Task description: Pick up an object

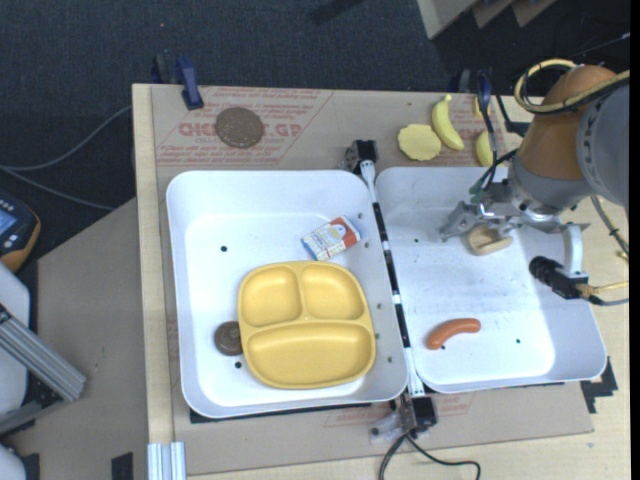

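Starting at the left, the worktop [160, 268] shows pale, flat board with red print, and a brown disc [239, 126] lies near its far edge. Into the left bin [190, 228], glossy white with rounded corners: a small dark round piece [228, 339] sits just beside the yellow tray [304, 323], a smooth plastic plate moulded into three compartments. Behind the tray, a little printed carton [331, 239] lies tilted. Across the divider, the right bin [520, 358] holds a curved orange-red sausage [453, 332] near its front. Further back, a tan, rounded block [489, 240] rests on the bin floor, and the end effector [478, 222] is right down on it, metal fingers splayed wide; I cannot tell whether they grip it. Behind the bin, on the worktop, lie a yellow banana [448, 124] and a flat yellow piece [420, 142].
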Available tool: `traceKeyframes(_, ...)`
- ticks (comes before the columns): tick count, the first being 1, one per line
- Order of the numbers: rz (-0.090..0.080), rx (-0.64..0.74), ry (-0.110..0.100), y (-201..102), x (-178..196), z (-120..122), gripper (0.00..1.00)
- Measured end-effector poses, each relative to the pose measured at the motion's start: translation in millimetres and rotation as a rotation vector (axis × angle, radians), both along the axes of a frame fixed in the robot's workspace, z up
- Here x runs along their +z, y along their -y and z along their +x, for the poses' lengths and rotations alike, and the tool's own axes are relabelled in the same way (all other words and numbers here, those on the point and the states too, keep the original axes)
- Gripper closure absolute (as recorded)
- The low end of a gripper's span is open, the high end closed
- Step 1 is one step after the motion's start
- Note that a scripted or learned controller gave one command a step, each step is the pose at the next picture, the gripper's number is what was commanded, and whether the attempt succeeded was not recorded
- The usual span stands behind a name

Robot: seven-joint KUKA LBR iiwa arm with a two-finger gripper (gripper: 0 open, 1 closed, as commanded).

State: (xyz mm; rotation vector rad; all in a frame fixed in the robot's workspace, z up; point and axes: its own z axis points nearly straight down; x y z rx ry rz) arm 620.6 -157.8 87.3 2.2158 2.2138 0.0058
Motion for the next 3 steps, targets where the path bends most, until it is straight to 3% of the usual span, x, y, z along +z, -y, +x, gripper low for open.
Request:
traceKeyframes(1, -0.003, 0.0, 0.004, 0.2, 13.2, 0.2, 1.0)
traceKeyframes(2, 0.005, 0.008, 0.002, -70.5, 139.9, -15.6, 1.0)
traceKeyframes(3, 0.007, 0.007, -0.012, -123.3, 139.4, -46.5, 1.0)
